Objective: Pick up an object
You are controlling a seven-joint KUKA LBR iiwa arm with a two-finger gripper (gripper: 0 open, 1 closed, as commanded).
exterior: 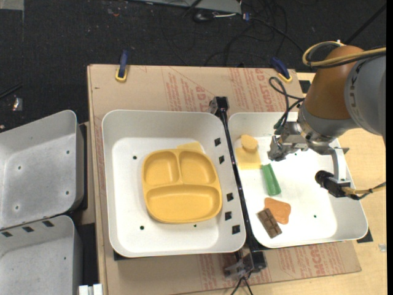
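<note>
Green stick (270, 179) lies flat in the right bin (319, 232), between a yellow block (248, 152) above it and an orange piece (279, 209) and brown bar (269, 222) below. The hand (281, 147) hangs just up and to the right of the stick's top end; whether it is apart or together cannot be told. The stick looks light, stiff and narrow, probably smooth plastic, so it should be taken across its short width at mid-length. A yellow tray (182, 185) sits in the left bin (123, 165).

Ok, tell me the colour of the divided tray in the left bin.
Yellow: the tray, seen in the camera view.
</note>
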